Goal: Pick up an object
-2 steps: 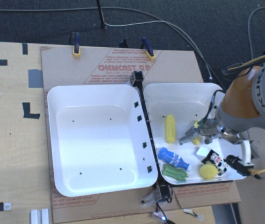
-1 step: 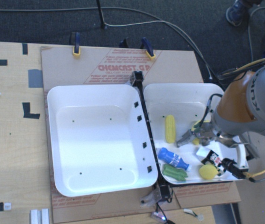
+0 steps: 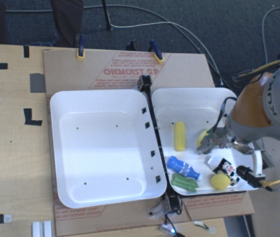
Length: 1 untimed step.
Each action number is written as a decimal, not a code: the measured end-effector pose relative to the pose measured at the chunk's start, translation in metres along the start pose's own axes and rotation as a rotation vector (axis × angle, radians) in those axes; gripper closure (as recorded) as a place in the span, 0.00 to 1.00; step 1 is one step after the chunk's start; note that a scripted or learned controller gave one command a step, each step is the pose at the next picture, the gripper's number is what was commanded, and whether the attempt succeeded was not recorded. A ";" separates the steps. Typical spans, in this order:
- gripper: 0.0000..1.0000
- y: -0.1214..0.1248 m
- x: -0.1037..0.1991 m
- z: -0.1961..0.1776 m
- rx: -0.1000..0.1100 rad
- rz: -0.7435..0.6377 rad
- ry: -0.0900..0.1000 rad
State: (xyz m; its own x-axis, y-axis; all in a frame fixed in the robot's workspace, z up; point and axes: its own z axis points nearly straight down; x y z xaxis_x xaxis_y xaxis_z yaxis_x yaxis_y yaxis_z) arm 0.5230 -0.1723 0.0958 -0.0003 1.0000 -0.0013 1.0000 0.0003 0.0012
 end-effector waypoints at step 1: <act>1.00 -0.008 -0.001 -0.048 -0.002 0.000 0.000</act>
State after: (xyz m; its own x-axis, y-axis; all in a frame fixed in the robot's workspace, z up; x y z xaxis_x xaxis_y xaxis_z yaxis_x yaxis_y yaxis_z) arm 0.5145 -0.1736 0.1439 -0.0003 1.0000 -0.0009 1.0000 0.0003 0.0031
